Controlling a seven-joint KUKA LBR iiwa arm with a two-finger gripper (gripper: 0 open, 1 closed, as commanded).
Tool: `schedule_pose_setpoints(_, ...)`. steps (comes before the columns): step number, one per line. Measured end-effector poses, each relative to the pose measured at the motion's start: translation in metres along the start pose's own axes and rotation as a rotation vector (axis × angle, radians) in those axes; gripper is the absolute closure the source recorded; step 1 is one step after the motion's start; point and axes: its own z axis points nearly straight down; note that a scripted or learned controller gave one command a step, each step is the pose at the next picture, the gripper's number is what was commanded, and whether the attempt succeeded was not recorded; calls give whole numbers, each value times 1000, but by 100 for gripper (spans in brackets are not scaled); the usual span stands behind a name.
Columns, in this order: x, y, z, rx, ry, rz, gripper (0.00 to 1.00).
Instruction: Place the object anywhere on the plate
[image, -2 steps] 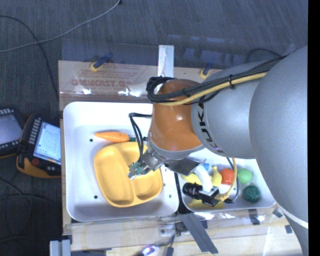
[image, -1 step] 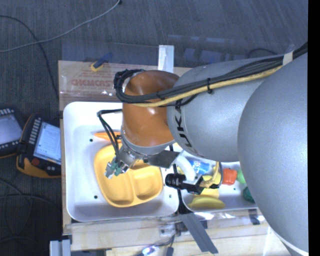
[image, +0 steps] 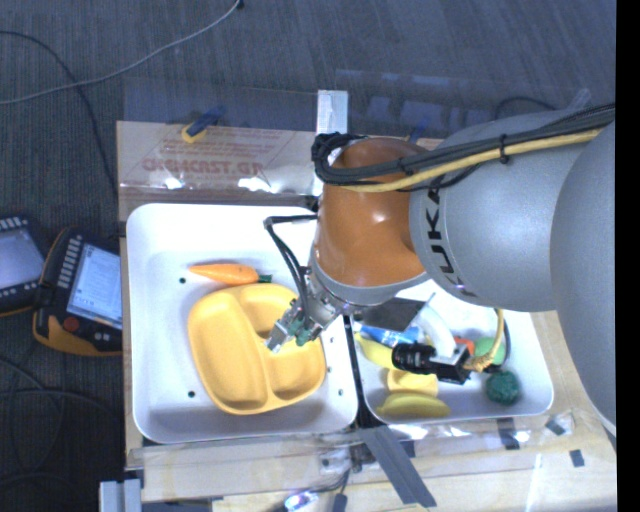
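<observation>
A yellow divided plate (image: 240, 355) lies in the left white bin (image: 160, 300). An orange carrot (image: 225, 271) rests on the bin floor just beyond the plate's far edge. My gripper (image: 290, 333) hangs over the plate's right compartment, near the divider, below the orange wrist band. Something small and greenish shows at the fingertips, too small to tell whether it is held.
The right bin (image: 520, 400) holds several items: a yellow banana-like piece (image: 415, 400), a green ball (image: 503, 387), a black tool (image: 430, 360) and a blue-and-white tube (image: 385, 335). A cardboard sheet (image: 220, 160) lies behind the bins. A teach pendant (image: 85, 295) sits at left.
</observation>
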Motion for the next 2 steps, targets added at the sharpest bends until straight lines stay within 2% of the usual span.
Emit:
schedule_pose_setpoints(1, -48, 110, -4, 0, -2, -168, 100)
schedule_pose_setpoints(2, -48, 110, -4, -1, -2, -168, 0)
